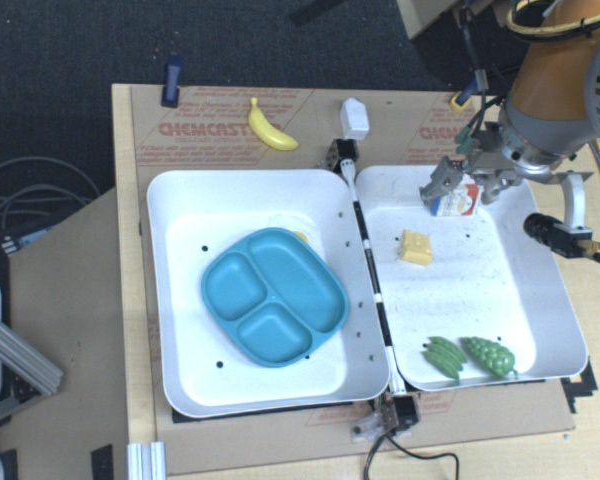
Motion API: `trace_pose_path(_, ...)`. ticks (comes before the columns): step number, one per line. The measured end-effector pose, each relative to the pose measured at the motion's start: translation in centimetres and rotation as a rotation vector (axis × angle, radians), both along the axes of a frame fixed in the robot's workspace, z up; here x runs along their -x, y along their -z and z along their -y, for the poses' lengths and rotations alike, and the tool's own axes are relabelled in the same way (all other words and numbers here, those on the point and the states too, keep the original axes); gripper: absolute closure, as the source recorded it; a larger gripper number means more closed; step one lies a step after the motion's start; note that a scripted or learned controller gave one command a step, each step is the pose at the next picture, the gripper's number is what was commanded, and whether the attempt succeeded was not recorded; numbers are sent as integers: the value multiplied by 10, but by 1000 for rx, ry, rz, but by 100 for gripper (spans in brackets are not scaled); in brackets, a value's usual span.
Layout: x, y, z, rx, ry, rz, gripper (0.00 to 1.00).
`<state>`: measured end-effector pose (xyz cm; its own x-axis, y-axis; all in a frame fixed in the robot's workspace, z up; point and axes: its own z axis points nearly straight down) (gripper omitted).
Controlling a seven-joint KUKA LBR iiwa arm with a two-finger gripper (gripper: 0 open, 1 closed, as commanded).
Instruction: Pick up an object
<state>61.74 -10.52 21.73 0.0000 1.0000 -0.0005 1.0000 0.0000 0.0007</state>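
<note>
Red-and-white and boxy, a small carton (457, 201) sits at the far edge of the right white bin (540, 298), and the tool (463, 182) hovers right over it, fingers spread either side, nothing gripped. Best to drop straight down, centred, then close squarely.

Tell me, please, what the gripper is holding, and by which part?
Cannot be told: the gripper is at a red-and-white object in the right bin, but no grasp is visible.

Red-and-white object (462, 202) partly hidden beneath the gripper (466, 185).
</note>
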Motion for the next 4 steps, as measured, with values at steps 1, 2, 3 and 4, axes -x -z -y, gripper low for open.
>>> trace_pose_path(1, 5, 125, -6, -2, 1, -5, 0)
trace_pose_path(2, 3, 113, -6, 0, 1, 1, 100)
trace_pose_path(3, 3, 113, -6, 0, 1, 0, 0)
trace_pose_path(4, 8, 133, -3, -2, 0, -4, 0)
